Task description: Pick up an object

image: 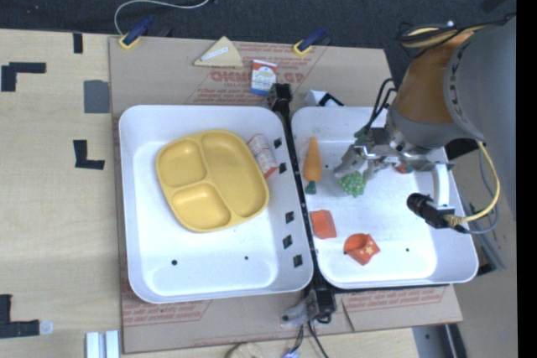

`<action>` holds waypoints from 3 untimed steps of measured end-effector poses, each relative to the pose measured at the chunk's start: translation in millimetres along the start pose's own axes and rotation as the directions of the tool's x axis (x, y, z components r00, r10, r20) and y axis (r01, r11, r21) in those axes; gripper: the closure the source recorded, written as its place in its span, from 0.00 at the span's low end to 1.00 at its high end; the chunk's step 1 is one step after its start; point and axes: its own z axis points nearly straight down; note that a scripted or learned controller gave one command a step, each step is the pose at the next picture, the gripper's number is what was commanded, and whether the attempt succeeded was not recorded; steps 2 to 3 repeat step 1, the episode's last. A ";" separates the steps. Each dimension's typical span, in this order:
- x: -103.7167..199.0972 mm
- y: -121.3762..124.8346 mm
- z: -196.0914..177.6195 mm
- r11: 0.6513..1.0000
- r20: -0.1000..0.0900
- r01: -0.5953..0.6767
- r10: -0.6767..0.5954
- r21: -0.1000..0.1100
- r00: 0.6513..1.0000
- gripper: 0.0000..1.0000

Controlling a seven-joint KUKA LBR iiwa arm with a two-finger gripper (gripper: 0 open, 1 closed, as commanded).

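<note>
In the right bin (pixel 453 264), my gripper (pixel 356 167) hangs low over the left half, right above a green bumpy toy like a broccoli (pixel 354 185) and touching or nearly touching its top. To its left, an orange carrot (pixel 312 159) lies beside the bin's left wall. An orange-red block (pixel 323 223) and a red strawberry-like piece (pixel 362 248) lie nearer the front.
The left bin (pixel 143 264) holds a yellow divided plate (pixel 211 179) and a small wrapped item (pixel 263 153) by its right wall. Behind the bins, a small red and white carton (pixel 263 77) and a pale wedge (pixel 220 53) rest on the cardboard.
</note>
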 end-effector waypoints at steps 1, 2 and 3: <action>49.8 4.0 -45.6 1.000 0.000 0.000 0.000 0.000 1.000 1.00; 49.8 4.0 -45.6 1.000 0.000 0.000 0.000 0.000 1.000 1.00; 49.8 4.0 -45.6 1.000 0.000 0.000 0.000 0.000 1.000 1.00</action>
